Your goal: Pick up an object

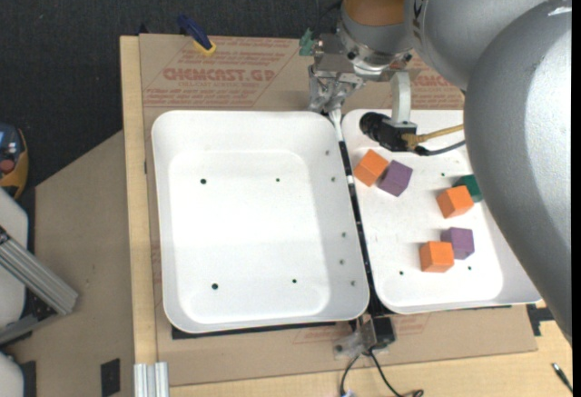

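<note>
claw (pixel 329 104) above bin rim (pixel 339 133) — orange block (pixel 370 168) nearby

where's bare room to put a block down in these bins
The left bin is bare from wall to wall. In the right bin, free patches lie along the near rim and beside the divider, below the orange cube. It is crowded mid-bin, around the purple cube and the far corner under the pincer.
</note>
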Available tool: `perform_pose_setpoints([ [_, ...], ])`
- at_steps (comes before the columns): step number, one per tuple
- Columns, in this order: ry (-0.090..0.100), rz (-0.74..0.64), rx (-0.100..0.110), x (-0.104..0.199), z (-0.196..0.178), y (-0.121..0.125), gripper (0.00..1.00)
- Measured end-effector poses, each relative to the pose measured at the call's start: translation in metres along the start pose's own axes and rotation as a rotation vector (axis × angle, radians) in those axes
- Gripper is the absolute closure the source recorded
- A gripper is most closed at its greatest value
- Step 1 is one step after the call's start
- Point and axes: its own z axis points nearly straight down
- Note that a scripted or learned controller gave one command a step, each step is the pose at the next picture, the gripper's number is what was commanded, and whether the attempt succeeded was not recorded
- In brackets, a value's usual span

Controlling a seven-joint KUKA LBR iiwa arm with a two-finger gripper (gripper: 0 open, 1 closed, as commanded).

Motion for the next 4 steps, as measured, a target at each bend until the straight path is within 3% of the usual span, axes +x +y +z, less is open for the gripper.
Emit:
perform_pose_setpoints([
  [1,0.003,-0.006,0.001,0.056,0.002,-0.001,1.0],
  [2,0.001,0.001,0.006,0.05,-0.01,-0.014,1.0],
  [3,0.001,0.0,0.012,0.06,0.015,-0.072,1.0],
  [4,0.003,-0.003,0.0,0.09,-0.007,-0.058,1.0],
])
